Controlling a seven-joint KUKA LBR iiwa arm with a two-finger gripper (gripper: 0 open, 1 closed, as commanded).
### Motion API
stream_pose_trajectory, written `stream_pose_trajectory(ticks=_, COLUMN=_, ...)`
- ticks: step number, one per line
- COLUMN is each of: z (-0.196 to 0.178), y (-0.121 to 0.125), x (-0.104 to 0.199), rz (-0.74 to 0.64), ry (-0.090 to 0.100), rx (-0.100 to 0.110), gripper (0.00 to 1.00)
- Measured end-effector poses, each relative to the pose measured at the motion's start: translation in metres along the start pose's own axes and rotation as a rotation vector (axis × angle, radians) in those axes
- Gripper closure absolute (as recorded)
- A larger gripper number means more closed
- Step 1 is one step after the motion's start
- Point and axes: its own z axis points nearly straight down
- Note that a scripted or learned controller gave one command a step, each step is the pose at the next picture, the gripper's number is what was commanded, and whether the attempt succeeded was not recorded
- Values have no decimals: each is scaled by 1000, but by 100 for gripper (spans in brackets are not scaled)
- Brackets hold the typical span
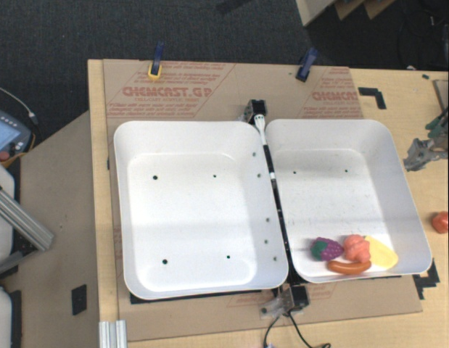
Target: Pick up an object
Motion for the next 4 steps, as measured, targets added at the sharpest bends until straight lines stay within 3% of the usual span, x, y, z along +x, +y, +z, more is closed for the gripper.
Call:
stream_pose_trajectory(ticks=1, z=-29, y=88, x=1, rz=-2, ry=-2, rx=-5, gripper=100)
stream_pose_trajectory(ticks=2, z=-42, y=103, x=0, rz=1, ry=0, rx=0, gripper=100)
stream_pose_trajectory(ticks=4, z=-63, y=92, x=0, rz=1, ry=2, rx=5, gripper=100)
